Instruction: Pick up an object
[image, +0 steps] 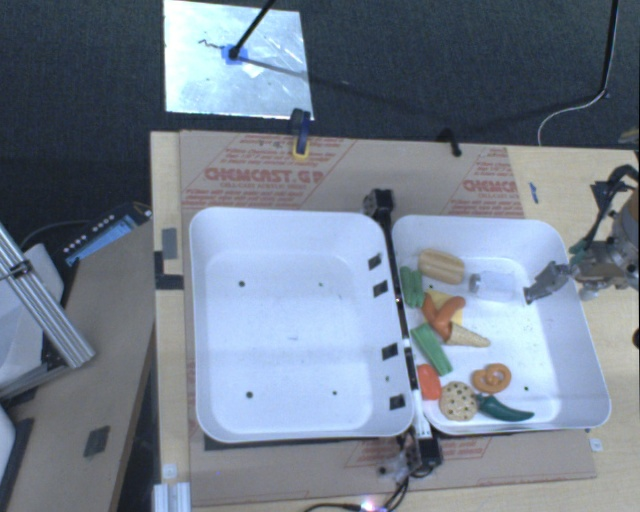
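Note:
The right bin (575, 345) holds several toy foods along its left side. A tan bread roll (441, 266) lies at the top, with a green pod (411, 285) and an orange carrot (447, 307) below it. Further down are a cone-shaped piece (466, 337), a green bean (432, 349), a red piece (428, 381), a cookie (458, 401), an orange ring (491, 378) and a dark green chili (506, 409). A pale translucent item (489, 283) lies mid-bin. My gripper (546, 282) hangs over the bin's right part, just right of that item and apart from the foods.
The left bin (205, 330) stands beside the right one, joined by a black-clipped divider (398, 320). A yellow and blue clamp (300, 135) sits at the bench's back edge. Cables run across the dark floor behind.

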